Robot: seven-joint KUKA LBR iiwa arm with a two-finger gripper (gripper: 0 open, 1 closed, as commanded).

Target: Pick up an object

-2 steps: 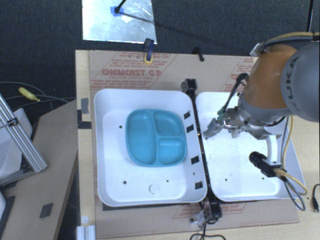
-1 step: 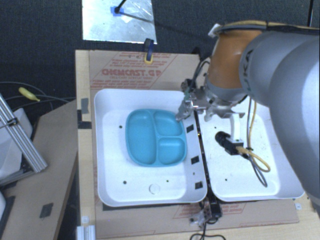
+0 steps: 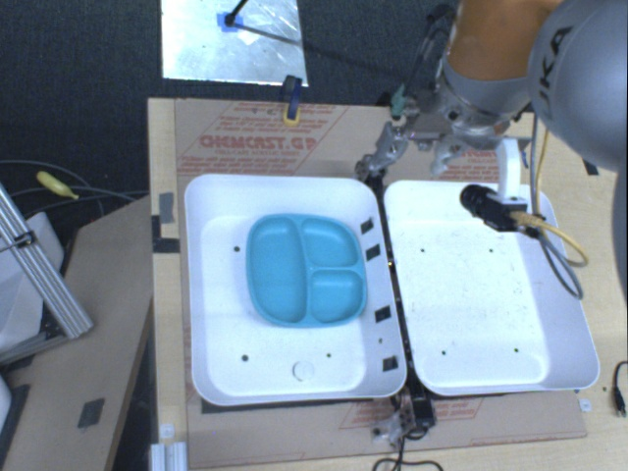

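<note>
The gripper (image 3: 373, 168) hangs above the far rim where the two bins meet, just beyond the far right corner of the plate (image 3: 302, 269); the angle hides whether it is spread or pressed together, and nothing can be seen in its grasp. Nearest the camera, a knot of cables (image 3: 408, 420) sits below the seam between the bins, on the near side of the plate and to its right. The blue plate, divided into three compartments, lies flat in the middle of the left bin (image 3: 211, 292), well apart from the gripper. A small pale ring (image 3: 302, 369) marks the bin floor just on the near side of the plate. The right bin (image 3: 491, 302) lies right of the plate, across a seam lined with black tabs. A black part (image 3: 486, 207) on a white bracket, trailing a yellow cable (image 3: 561, 243), hangs over that bin's far side, right of the plate. The grey arm (image 3: 549, 57) with its orange band rises farther right. Beyond the plate lies red-printed cardboard (image 3: 257, 140), a yellow and blue clamp (image 3: 291, 100) on its far edge. Farther still lies a silvery sheet (image 3: 231, 27).
</note>
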